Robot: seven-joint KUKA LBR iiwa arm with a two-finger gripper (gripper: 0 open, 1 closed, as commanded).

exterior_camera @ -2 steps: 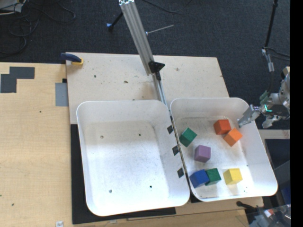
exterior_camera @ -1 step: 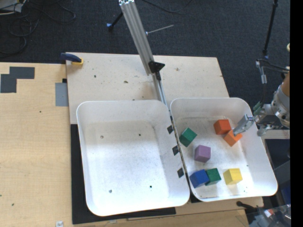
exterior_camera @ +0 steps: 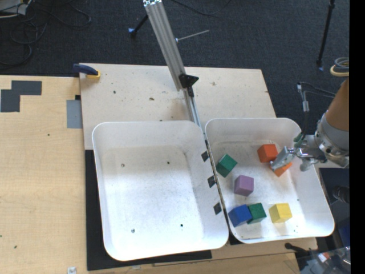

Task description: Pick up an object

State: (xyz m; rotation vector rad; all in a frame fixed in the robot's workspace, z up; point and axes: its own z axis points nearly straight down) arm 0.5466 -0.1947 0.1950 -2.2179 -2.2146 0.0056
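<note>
Reaching in over the right-hand rim of the right bin (exterior_camera: 312,153), the arm (exterior_camera: 336,131) brings its gripper (exterior_camera: 280,163) down just beside the orange block (exterior_camera: 267,152), at that block's lower right. A second scrap of orange (exterior_camera: 280,170) shows right under the metal fingertips, but how far apart the fingers stand, and whether anything is caught between them, cannot be made out from this slant. Taking the orange block as the mark, the other pieces in the same bin lie as follows: a green cube (exterior_camera: 226,165) sits to its left, near the divider between the bins; a purple cube (exterior_camera: 243,185) lies below and slightly left; a yellow cube (exterior_camera: 280,212) lies well below it, close to the near wall; a blue cube (exterior_camera: 239,215) and a smaller dark green cube (exterior_camera: 257,212) sit touching each other, below and left of it.
</note>
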